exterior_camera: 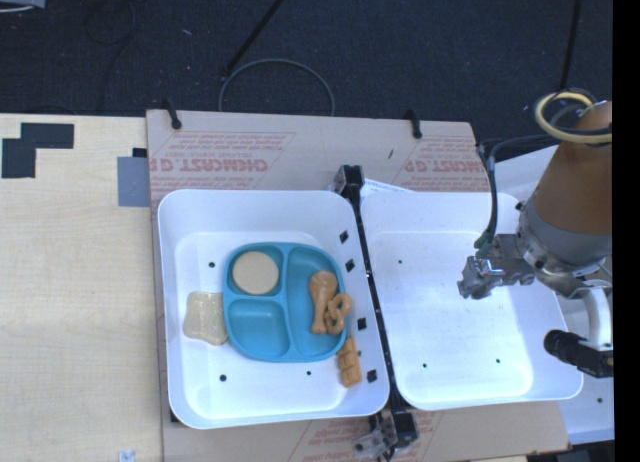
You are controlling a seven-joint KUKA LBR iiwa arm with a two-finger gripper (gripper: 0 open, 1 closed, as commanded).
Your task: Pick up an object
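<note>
In the left bin lies a blue divided plate. A round tan cracker sits in its top-left compartment and a twisted pretzel-like piece in its right one. A pale bread slice lies on the bin floor against the plate's left edge. A small brown chunk rests by the plate's lower right corner. My gripper hangs over the right bin, near its right side, far from all the objects and with nothing visibly in it.
A black divider with clips joins the two bins. The grey and orange arm covers the right bin's far right edge. Cardboard lies under the bins, and a light wooden bench top spreads to the left.
</note>
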